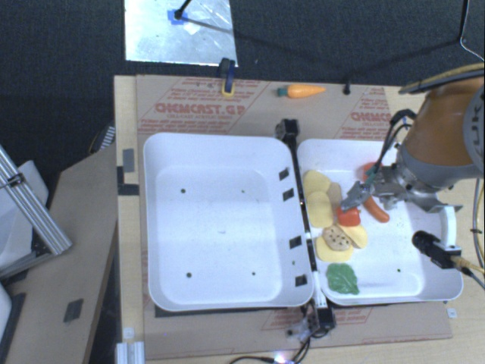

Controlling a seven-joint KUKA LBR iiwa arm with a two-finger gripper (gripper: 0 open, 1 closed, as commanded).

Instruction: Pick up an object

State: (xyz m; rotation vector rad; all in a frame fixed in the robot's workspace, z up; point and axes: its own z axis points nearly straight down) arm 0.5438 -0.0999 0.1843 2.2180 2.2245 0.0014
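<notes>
two shallow white bins: left bin (220,218), right bin (394,283). the right bin holds two pale yellow plastic pieces (318,197), one round cookie-like disc (337,240), one flat green leaf-shaped toy (342,279), one small red toy (348,217) and one orange sausage-shaped toy (377,211). grey two-finger gripper (355,201) sits low just above the red toy; its grip cannot be told. one orange toy carrot (301,92) lies on the bench board beyond the bins.
</notes>
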